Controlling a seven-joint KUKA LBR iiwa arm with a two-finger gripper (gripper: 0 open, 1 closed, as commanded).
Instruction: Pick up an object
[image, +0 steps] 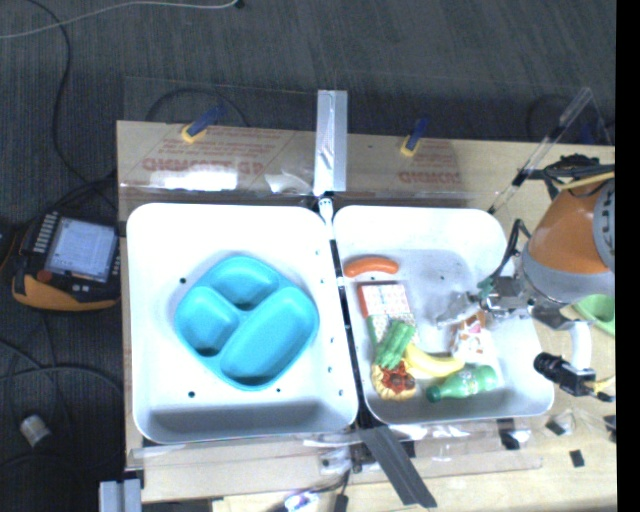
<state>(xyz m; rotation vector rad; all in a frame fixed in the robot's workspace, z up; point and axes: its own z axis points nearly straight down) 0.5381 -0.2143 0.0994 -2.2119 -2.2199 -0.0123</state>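
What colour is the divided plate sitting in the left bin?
Light blue, a turquoise shade. The divided plate shows plainly in the camera view, lying in the left bin.

Divided tray (250, 318) in left bin (150, 400); toy food w/ bottle (462, 383) clustered in right bin (430, 235), claw (478, 305) above.

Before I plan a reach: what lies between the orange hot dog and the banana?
In the camera view, a red-and-white packet and a green vegetable lie between hot dog and banana.

Right bin (420, 225), clutter: orange sausage (371, 267) at upper left; red-and-white box (385, 299) below it; green vegetable (394, 340) tilted; yellow banana (432, 362) lying flat; green bottle (463, 383) on its side near the front wall.
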